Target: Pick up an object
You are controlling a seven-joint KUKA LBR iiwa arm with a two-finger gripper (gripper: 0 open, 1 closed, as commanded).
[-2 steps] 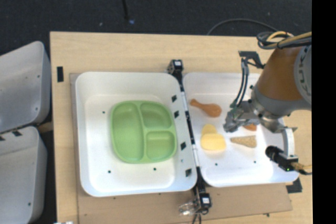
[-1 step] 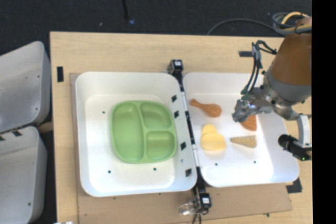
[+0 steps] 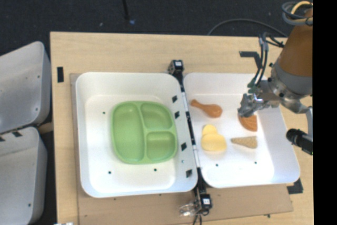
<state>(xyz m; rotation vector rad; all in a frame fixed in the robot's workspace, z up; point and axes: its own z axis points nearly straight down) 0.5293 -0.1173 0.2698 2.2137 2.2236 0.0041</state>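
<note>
Claw [image 3: 247, 108] low over the right bin [image 3: 263, 174], right above an orange piece [image 3: 249, 123].

I see the orange piece just under and slightly right of the claw, partly covered, so I can't judge its long axis. I cannot tell whether the claw is open or gripping. Nearby lie a drumstick [image 3: 207, 108], thick end right, a yellow pear [image 3: 212, 140] and a tan wedge [image 3: 245, 142]. A green tray [image 3: 142, 131] sits in the left bin [image 3: 95, 176].

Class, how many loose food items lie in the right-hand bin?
4: a drumstick near the divider, a yellow piece below it, a tan wedge beside that, and an orange piece partly hidden under the gripper.
</note>
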